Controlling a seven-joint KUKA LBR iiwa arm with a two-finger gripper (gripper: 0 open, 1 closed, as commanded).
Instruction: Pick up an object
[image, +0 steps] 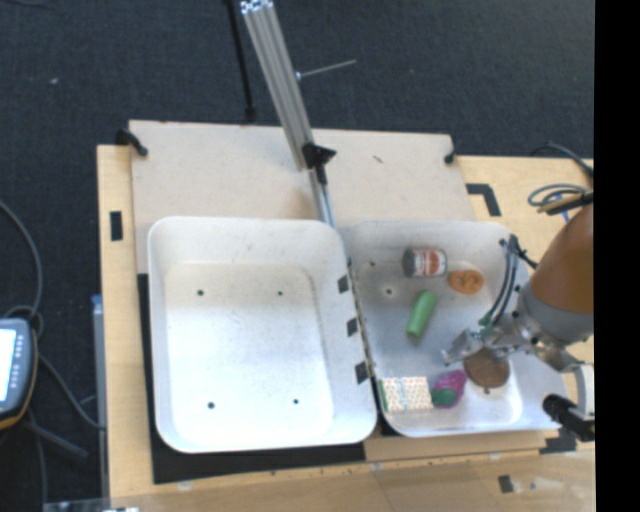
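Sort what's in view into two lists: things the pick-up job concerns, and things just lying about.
Job:
end effector
right bin
green cylinder
can
orange piece
brown disc
purple and green toy
patterned block

Lying about:
left bin
metal pole
handheld screen
cables

Two bins sit side by side on the table (118, 300), their inner walls touching near the view's centre. The left bin (250, 232) holds nothing visible. All loose items lie in the right bin (395, 235). A can (425, 263) lies on its side toward the far wall, with a small round piece (465, 281) just to its right. A cylinder (421, 313) lies nearer the middle, in front of the can. Along the near wall a flat patterned block (406, 394) sits leftmost, a small lumpy toy (448, 388) just beside it on the right, and a disc (487, 371) further right, under the arm's end. A slanted rail (282, 80) rises behind the bins.
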